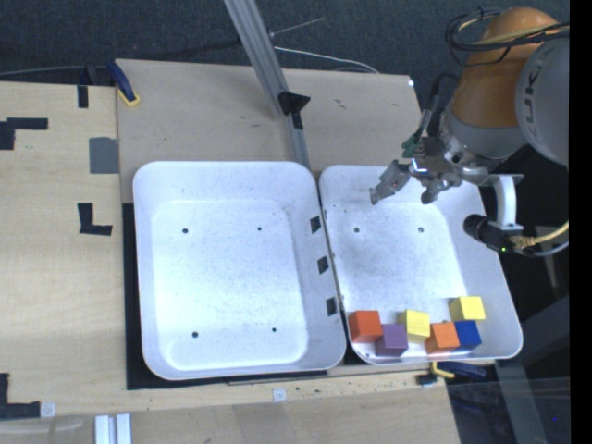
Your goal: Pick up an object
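Several small blocks lie along the near edge of the right bin (481, 276): an orange block (365, 325), a purple block (394, 339), a yellow block (417, 324), a second orange block (444, 337), a blue block (467, 334) and another yellow block (468, 308). My gripper (407, 191) hangs over the far end of that bin, well away from the blocks. Its two fingers are spread apart, open, with nothing between them.
The left bin (148, 248) sits beside the right one, with black clips along the shared edge. A slanted metal pole (259, 44) stands behind the bins. The arm's orange-banded wrist (495, 72) reaches in at the upper right.
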